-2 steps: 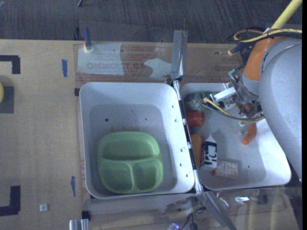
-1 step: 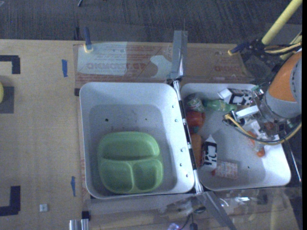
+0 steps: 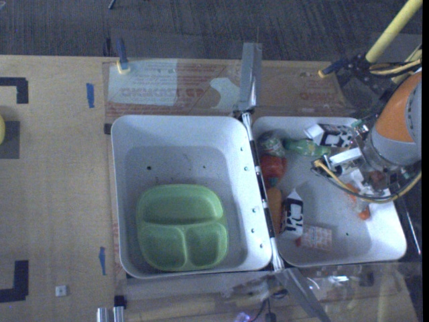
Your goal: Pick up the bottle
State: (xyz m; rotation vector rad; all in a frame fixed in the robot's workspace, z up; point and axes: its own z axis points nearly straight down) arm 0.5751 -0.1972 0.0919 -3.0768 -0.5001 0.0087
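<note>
The green bottle lies on its side along the right bin's far wall, beside the hand, whose grip I cannot tell.

The worktop is of light wood and carries two shallow white bins side by side. The left bin and the right bin touch along their inner edges. Black angle marks and small blue tape pieces are on the wood at left. A printed cardboard sheet lies flat on the far side, behind the left bin.
</note>
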